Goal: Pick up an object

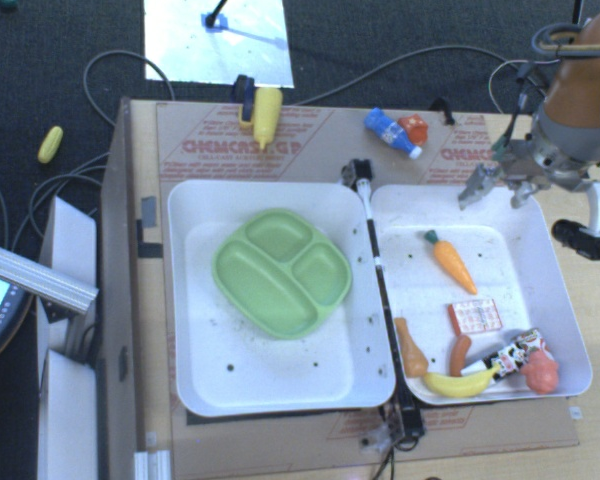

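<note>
My gripper (500,190) hangs above the far right corner of the right bin (415,208), open, with nothing between its fingers (475,186). In that bin lie an orange toy carrot (452,262), a small red-and-white box (475,316), a yellow banana (458,383), a sausage (460,354), an orange-brown piece (410,349), a black-and-white cow-patterned piece (513,352) and a pink lump (542,372). The carrot lies below and to the left of the gripper, well apart from it.
The left bin (195,228) holds a green divided plate (282,271). Behind the bins on the cardboard lie a yellow bottle (266,113) and a blue-and-red object (395,131). Cables run across the dark floor. A grey rail (35,276) sits at the left.
</note>
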You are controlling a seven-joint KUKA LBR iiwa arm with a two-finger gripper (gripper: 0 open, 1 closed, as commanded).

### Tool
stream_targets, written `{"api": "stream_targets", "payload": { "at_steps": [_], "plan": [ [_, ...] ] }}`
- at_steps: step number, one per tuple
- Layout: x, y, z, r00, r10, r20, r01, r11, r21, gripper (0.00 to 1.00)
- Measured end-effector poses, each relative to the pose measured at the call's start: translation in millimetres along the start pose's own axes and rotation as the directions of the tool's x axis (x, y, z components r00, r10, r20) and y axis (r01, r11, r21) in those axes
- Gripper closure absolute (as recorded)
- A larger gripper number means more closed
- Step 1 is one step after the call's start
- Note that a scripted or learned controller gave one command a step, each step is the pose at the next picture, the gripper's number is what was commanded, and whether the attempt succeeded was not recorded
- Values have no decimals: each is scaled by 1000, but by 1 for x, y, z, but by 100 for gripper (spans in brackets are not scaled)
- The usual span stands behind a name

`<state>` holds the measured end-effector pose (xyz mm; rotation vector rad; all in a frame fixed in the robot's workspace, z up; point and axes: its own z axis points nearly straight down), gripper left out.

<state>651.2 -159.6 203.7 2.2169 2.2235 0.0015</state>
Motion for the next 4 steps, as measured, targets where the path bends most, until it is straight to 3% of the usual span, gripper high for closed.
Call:
{"api": "stream_targets", "payload": {
  "at_steps": [2, 3, 4],
  "plan": [
    [19, -4, 119, 1000, -3, -1, 3, 1000, 1, 0],
    [19, -3, 108, 1000, -5, 0, 5, 1000, -3, 100],
    [66, -11, 48, 1000, -2, -1, 2, 1000, -2, 100]
  ]
}}
